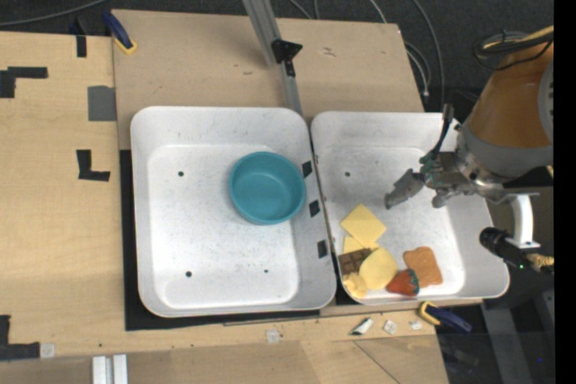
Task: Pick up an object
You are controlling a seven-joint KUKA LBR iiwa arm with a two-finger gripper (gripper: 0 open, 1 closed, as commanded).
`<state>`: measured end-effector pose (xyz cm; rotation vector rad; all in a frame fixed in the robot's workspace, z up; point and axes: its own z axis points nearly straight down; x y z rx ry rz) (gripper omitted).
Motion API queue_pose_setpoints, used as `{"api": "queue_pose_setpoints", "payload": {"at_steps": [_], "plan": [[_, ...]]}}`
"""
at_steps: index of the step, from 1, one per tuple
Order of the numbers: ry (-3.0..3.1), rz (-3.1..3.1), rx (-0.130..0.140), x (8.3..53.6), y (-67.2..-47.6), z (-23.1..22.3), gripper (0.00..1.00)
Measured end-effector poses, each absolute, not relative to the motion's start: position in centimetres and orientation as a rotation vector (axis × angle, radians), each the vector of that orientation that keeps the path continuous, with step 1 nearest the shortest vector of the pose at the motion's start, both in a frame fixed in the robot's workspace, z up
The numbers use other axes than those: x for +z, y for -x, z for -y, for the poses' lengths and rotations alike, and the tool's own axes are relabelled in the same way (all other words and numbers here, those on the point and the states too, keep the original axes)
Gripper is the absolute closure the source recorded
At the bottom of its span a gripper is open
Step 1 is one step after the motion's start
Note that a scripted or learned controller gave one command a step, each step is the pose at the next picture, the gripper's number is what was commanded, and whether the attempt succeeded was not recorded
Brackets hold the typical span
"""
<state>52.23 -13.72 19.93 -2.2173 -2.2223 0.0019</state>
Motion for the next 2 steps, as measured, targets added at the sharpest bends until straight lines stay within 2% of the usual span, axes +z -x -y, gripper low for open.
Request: {"api": "queue_pose_setpoints", "payload": {"at_steps": [1, 2], "plan": [[2.218, 2.222, 0.001, 19.9, -52.2, 13.7, 0.00], [2.216, 2.220, 0.007, 15.4, -52.7, 13.6, 0.00]]}}
